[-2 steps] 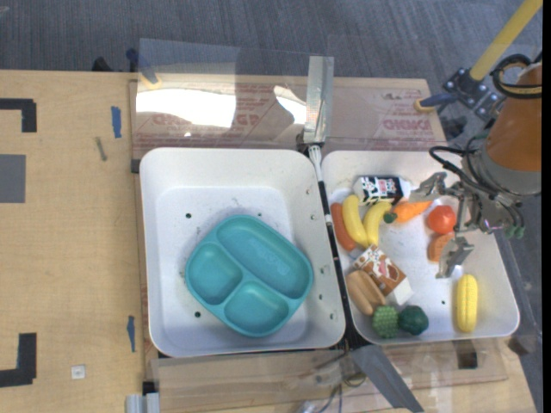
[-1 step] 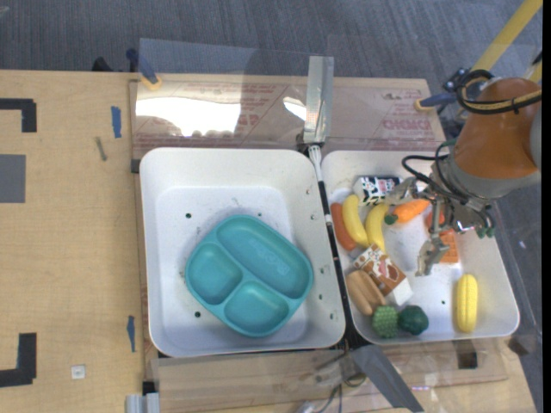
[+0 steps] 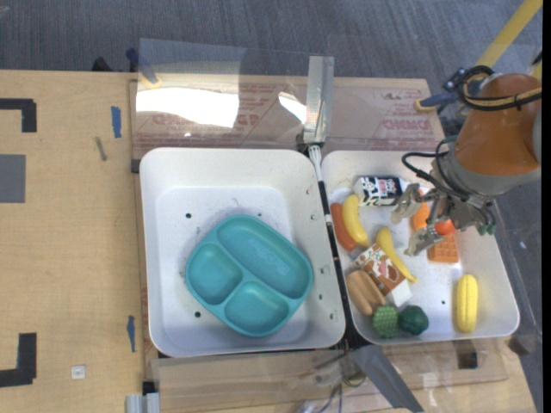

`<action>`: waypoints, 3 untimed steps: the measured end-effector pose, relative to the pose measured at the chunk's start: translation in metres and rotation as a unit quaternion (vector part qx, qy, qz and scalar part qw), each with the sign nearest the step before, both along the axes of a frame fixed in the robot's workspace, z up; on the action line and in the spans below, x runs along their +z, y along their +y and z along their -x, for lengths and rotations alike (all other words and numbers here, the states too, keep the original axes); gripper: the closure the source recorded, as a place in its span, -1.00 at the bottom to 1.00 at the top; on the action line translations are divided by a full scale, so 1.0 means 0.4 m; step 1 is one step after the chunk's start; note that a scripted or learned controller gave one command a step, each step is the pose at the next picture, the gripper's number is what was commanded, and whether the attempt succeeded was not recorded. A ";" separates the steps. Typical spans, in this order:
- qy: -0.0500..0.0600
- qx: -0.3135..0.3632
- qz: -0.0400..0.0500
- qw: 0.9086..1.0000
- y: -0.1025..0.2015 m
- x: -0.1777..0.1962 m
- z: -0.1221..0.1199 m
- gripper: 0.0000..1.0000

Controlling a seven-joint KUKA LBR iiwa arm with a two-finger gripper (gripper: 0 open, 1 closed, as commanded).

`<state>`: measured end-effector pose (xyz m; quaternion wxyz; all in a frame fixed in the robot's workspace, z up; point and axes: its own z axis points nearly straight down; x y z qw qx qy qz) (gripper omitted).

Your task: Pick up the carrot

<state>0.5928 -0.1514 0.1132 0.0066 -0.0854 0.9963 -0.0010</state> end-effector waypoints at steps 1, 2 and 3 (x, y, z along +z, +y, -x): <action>-0.001 0.066 0.001 0.998 0.023 0.233 -0.038 1.00; -0.003 0.065 0.001 0.998 0.026 0.255 -0.041 1.00; -0.008 0.065 0.002 0.998 0.028 0.285 -0.047 1.00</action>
